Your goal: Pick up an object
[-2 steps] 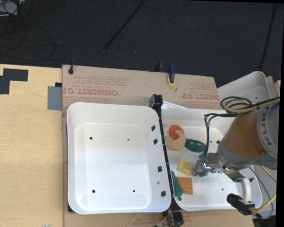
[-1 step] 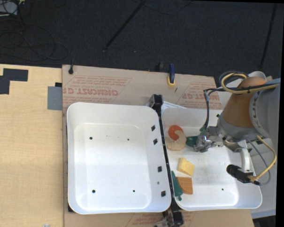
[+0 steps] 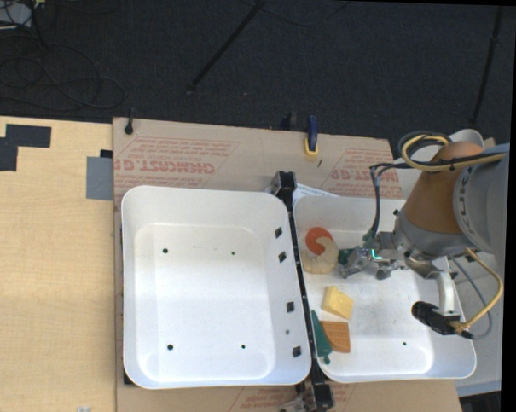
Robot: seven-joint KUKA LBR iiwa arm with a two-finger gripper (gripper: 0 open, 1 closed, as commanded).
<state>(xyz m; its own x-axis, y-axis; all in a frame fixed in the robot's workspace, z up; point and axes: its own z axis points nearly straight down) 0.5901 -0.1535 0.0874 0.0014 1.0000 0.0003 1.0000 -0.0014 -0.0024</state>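
Right bin (image 3: 422,362) holds perhaps four objects (image 3: 338,303).

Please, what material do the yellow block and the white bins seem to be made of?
Yellow block: probably foam or sponge, since its surface looks matte and soft with no shine. White bins, such as the left bin: likely moulded plastic, smooth and slightly glossy, with rounded corners.

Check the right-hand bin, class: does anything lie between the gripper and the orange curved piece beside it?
Nothing visible does. The gripper sits low in the right bin, just right of the orange curved piece and the pale round object beneath it, with bare white floor between. The yellow block lies nearer the camera, off that line.
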